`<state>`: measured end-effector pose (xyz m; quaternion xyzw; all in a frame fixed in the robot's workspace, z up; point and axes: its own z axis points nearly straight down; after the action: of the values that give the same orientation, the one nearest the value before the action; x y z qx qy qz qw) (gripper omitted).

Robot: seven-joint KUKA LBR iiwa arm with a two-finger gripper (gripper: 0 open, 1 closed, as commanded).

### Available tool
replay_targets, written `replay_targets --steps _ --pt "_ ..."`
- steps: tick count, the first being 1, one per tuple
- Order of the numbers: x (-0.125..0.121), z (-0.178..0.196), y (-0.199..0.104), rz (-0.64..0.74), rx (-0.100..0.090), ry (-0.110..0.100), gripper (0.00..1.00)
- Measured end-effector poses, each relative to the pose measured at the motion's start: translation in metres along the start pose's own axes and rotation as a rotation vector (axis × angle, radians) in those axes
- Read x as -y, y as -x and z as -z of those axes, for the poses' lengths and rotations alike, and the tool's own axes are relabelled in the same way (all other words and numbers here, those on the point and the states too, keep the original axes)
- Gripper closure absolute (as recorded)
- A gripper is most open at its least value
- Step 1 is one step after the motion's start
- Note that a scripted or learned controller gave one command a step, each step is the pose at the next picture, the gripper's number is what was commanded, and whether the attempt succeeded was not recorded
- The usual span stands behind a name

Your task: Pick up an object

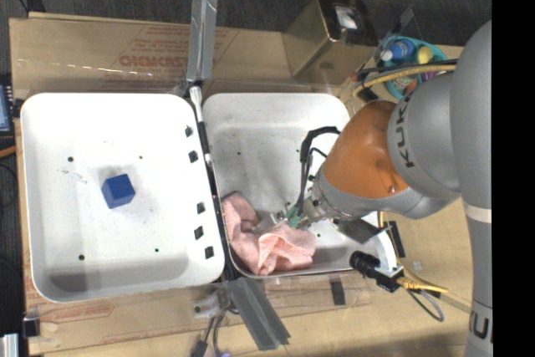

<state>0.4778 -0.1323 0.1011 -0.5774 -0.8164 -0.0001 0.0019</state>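
**Arm Low in the Right Bin, Pincer at the Pink Cloth**

I see the arm [393, 159] reaching in from the right, its orange band over the right bin [251, 121]. The pincer [294, 217] sits at the upper edge of a crumpled pink cloth [266, 242] lying in that bin's near corner. I cannot tell whether the pincer is apart or together; the wrist hides it. A blue cube [118, 190] rests alone in the left bin [50, 121], well apart from the arm. Both bins stand on the worktop [100, 46].

Lab: robot arm [435, 138], 2 bins [50, 180].
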Motion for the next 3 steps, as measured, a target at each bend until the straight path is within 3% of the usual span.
replay_targets --steps 1,2,3 --pt "-0.039 -0.009 -0.013 -0.095 0.003 0.001 0.00" --pt "-0.095 -0.009 -0.001 -0.576 0.001 0.000 0.00" --pt "-0.078 -0.009 0.023 -0.247 0.000 -0.001 0.00"
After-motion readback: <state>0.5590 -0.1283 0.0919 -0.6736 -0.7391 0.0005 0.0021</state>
